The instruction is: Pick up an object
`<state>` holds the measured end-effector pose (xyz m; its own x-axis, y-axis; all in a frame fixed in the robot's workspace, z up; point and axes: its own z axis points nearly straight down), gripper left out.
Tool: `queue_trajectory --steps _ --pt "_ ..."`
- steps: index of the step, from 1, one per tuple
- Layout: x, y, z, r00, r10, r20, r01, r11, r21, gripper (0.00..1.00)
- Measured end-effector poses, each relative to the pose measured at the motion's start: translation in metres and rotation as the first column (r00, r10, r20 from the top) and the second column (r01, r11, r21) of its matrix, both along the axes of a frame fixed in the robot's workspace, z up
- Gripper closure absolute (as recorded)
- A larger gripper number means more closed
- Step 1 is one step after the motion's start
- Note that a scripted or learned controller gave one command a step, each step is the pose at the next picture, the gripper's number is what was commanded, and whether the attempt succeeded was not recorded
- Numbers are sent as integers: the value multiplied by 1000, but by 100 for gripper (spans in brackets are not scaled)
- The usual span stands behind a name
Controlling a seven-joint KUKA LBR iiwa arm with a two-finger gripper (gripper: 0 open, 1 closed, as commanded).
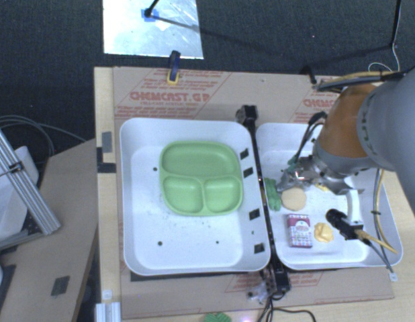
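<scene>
A small red box (299, 231) is lying to the right of the green plate (199, 178) and a bit nearer than it. A yellow lump (323, 233) is sitting just past the box, farther from the plate. Both are lying in the right bin (328, 263).

A pale round thing (295, 200) is resting right of the plate, about level with its near edge. A little green thing (271, 194) is lying between the round thing and the plate, against the bin wall.

The gripper (296, 178) is hanging right of the plate, just above the pale round thing. I cannot tell how wide it is opening, or if it is holding anything. The grey arm (382, 126) is reaching in from the far right of the plate.

The plate itself is sitting in the middle of the left bin (187, 247). Beyond the plate, a brown board (214, 92) is lying under both bins, and a yellow clip (174, 67) is sticking up at its far edge. A shiny sheet (154, 19) is lying farther back still.
</scene>
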<state>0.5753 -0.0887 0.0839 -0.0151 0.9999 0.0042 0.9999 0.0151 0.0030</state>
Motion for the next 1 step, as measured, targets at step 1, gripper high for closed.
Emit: queue_trajectory --steps 1 --pt "49 64 108 1000 -2 12 2 1000 -3 100"
